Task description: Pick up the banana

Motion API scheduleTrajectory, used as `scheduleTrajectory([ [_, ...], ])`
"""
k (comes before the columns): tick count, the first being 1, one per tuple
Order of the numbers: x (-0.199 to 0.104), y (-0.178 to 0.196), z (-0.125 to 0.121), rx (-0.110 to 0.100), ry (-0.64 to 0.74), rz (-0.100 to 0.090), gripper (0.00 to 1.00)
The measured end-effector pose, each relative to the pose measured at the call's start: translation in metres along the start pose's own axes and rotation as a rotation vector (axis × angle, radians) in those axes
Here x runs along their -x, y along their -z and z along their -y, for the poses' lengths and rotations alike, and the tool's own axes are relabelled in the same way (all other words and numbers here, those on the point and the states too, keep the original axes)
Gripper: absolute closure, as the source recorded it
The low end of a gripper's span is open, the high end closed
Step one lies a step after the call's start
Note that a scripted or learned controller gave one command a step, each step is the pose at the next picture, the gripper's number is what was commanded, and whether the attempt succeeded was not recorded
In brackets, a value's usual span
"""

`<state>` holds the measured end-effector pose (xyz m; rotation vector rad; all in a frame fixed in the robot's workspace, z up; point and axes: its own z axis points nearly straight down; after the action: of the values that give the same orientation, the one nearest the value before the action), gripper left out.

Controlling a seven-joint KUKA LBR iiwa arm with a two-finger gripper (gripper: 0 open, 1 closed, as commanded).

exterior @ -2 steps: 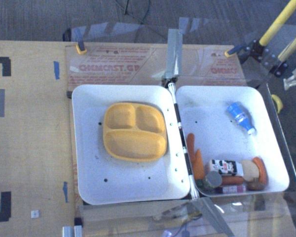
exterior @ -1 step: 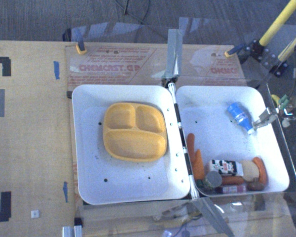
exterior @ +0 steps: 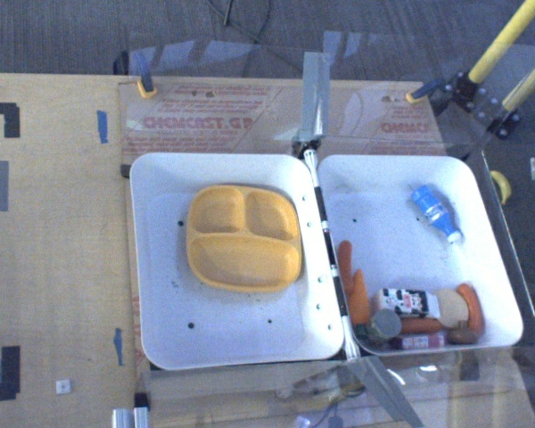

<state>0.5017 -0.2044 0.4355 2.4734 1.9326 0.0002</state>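
A yellow three-compartment plastic plate [exterior: 243,237] lies mid left white bin [exterior: 152,328]. In the right white bin [exterior: 374,185], a small blue bottle [exterior: 435,210] sits near the far right corner. Orange carrots [exterior: 357,288] and a white-labelled bottle [exterior: 415,303] crowd the near edge. Whether a banana lies among that clutter cannot be told.

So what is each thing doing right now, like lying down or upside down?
yellow tray: lying upside down in the left bin, alone there.
blue bottle: lying on its side in the right bin.
carrots: lying along the right bin's left wall.
white bottle: on its side in the pile at the near edge.
banana: I can't pick one out.
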Motion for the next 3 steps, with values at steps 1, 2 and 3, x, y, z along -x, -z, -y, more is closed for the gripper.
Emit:
scheduleTrajectory([
  [1,-0.040,-0.180,0.033,-0.003,0.003,-0.002,0.00],
  [2,-0.026,0.000,0.028,-0.001,-0.055,0.000,0.00],
  [3,-0.019,-0.162,0.028,-0.002,0.057,-0.002,0.00],
])
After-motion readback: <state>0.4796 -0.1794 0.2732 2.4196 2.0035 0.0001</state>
